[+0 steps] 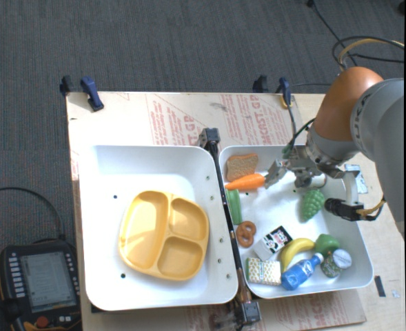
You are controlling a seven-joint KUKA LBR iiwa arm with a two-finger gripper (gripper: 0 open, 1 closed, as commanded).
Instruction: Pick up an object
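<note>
With the jaws [280, 172] seen apart and holding nothing, just beside the tip of the carrot [245, 181] in the right bin [365, 254], they are best lowered squarely astride it, clear of the bread slice [241, 164], before being closed.

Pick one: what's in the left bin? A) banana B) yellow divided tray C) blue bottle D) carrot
B: the yellow divided tray lies in the left bin; the banana, carrot and blue bottle all sit in the right bin.
</note>
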